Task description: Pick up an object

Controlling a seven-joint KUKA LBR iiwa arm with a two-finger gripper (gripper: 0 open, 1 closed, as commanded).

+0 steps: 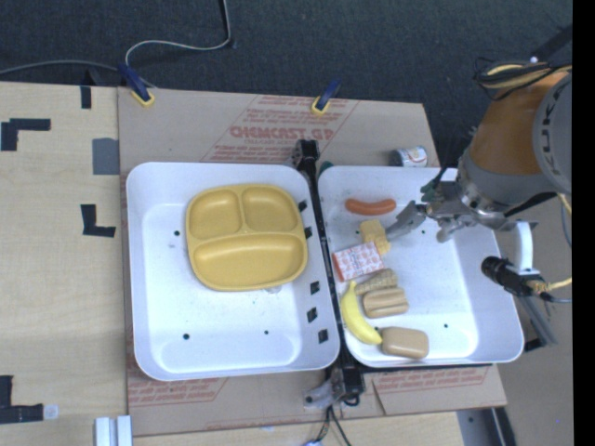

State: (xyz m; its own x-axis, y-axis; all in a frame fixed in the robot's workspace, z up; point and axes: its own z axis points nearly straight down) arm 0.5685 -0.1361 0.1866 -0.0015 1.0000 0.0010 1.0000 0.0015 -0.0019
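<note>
The right bin (483,342) holds several toy foods. A red sausage (370,205) lies at its back left, with a small yellow block (375,235) just in front of it. Further forward are a red-and-white packet (355,262), a brown ridged bun (383,295), a banana (355,316) and a tan block (404,342). My gripper (424,226) hangs over the back middle of this bin, just right of the sausage and the yellow block. Its fingers are spread open and nothing sits between them; the left fingertip (400,223) points at the yellow block.
The left bin (153,277) carries a yellow divided plate (246,233). A black divider (316,249) runs between the bins. A small can (414,157) lies behind the right bin. The arm's black cable fitting (507,275) hangs over the right bin's right side.
</note>
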